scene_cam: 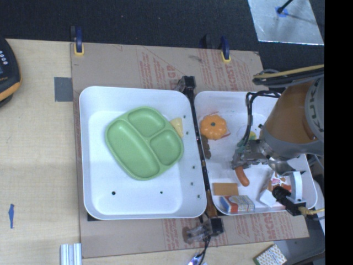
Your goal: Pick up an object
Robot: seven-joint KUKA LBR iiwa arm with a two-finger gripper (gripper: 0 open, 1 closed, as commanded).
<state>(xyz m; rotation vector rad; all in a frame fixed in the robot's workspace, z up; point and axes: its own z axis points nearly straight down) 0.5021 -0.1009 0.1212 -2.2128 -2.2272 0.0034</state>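
Camera view: pincer (246, 158) low in right bin (220, 101), right of frame, above sausage (242, 176); grip state unclear. Best centre over sausage before closing.

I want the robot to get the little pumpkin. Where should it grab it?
Probably from straight above, fingers closing across the orange pumpkin at its round middle. It sits alone near the right bin's left wall, so squeezing along that wall looks safest.

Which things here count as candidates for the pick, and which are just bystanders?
Pick candidates, right bin: orange pumpkin, sausage just below the gripper, brown block, small box.

Bystanders: green divided plate in the left bin, blue clamps.
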